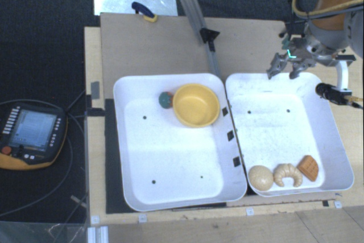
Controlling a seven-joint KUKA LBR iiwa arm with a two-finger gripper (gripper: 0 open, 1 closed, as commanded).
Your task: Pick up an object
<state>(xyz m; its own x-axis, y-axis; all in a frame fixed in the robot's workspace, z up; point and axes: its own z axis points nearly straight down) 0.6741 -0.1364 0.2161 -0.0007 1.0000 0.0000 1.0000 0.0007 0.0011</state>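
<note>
My gripper (285, 70) hangs over the far rim of the right bin (284, 114), fingers spread open and nothing between them. Along that bin's near edge lie a round pale bun (261, 177), a croissant (288, 174) and a small orange waffle-like cracker (309, 167), all well below the gripper. In the left bin (165, 162) a yellow bowl (196, 104) stands at the far right, with a small dark green ball (165, 100) touching its left side.
A metal pole (190, 0) slants across the brown board behind the bins, ending at a black clamp (209, 36). A teach pendant (29, 135) lies on the floor at the left. A yellow-and-blue clip (144, 11) rests at the board's far edge.
</note>
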